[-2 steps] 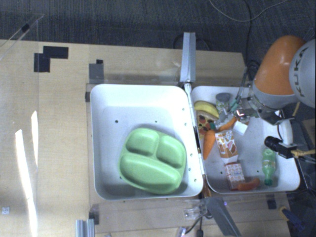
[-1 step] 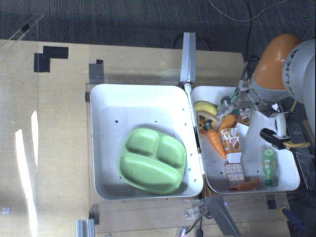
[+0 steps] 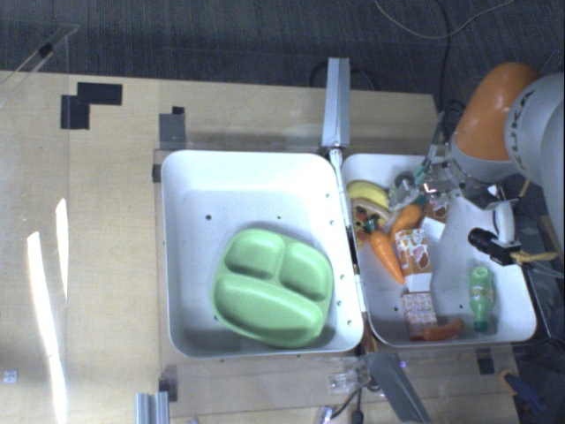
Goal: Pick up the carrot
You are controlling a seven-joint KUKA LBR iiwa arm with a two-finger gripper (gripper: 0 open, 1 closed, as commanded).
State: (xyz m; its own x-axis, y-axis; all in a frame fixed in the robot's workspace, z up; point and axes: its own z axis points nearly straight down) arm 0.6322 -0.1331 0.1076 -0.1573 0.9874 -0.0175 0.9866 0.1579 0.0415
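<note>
Within the right bin [image 3: 521, 325], left half: one carrot [image 3: 385, 254], lying slantwise, narrow end toward the near wall, touching a small printed carton [image 3: 413, 253] on its right. A second orange piece [image 3: 407, 218] lies just above it, beside a banana [image 3: 368, 193]. Gripper [image 3: 425, 182]: poised over the bin's far side, near the banana, up and to the right of the carrot and apart from it; whether it is spread or pressed together cannot be told. Arm [image 3: 503, 122]: enters from the right, orange band uppermost, wrist angled down and leftward. Left bin [image 3: 185, 193]: one green sectioned tray [image 3: 274, 285]
</note>
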